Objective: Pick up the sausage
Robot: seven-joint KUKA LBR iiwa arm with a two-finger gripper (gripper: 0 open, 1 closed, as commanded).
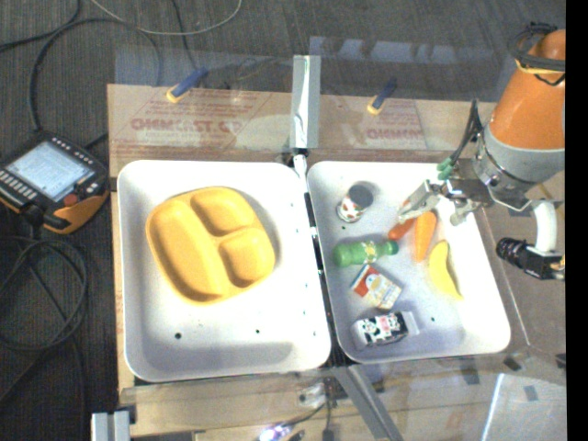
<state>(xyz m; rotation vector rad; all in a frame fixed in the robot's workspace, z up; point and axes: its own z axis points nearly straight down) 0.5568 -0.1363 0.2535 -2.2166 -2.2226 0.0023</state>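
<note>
Jaws spread, the gripper hovers over the right bin — approach step, I judge. The sausage lies beside the carrot; next, descend and close.

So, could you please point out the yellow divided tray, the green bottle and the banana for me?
yellow divided tray (213, 243): camera view, on its middle ridge.
green bottle (363, 252): camera view, on its body.
banana (446, 271): camera view, on its middle.
</note>
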